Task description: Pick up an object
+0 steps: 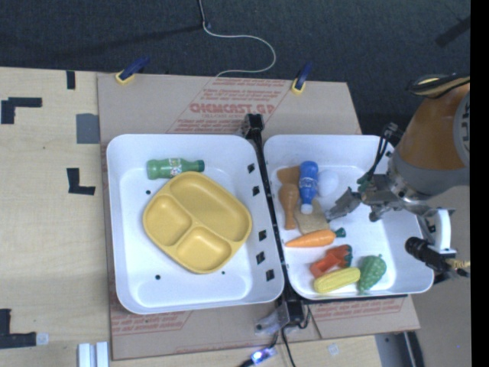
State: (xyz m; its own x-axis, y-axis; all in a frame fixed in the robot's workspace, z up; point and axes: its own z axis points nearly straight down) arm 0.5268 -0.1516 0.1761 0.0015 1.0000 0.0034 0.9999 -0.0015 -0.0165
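My gripper [359,208] hangs over the middle of the right bin [397,239], its fingers spread open with nothing between them. Just left of it are a blue bottle [308,185], a white round object [329,182] and a tan bottle-shaped piece [288,197]. Below it lie an orange carrot [309,240], a red toy [330,259], a yellow corn cob [336,280] and a green vegetable [372,271]. None of them touches the fingers.
The left bin [126,205] holds a yellow divided plate [197,222] and a green bottle [175,167] lying along its far side. A black divider [263,197] runs between the bins. The arm's grey and orange body [435,140] overhangs the right bin's right edge.
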